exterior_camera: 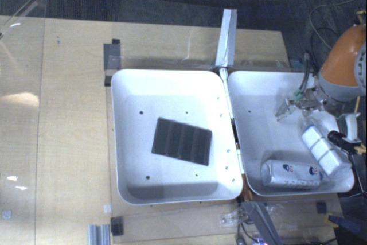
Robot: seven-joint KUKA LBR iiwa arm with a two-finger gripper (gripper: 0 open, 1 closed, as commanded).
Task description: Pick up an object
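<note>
Camera view: the grey robot arm (344, 69) with its orange band reaches into the right-hand bin (258, 89) on the bench (69, 135). Its jaws are over the bin's white floor toward the far wall, and it cannot be told whether they are spread or pressed together. A silver can (291, 174) lies on its side in the same bin, below the jaws in the view, along the near wall. Well apart to the view's left of the jaws, a dark ribbed mat (182, 141) lies flat in the other bin (132, 94).

Hand (290, 105) indistinct; arm (344, 69) beyond right edge.
</note>
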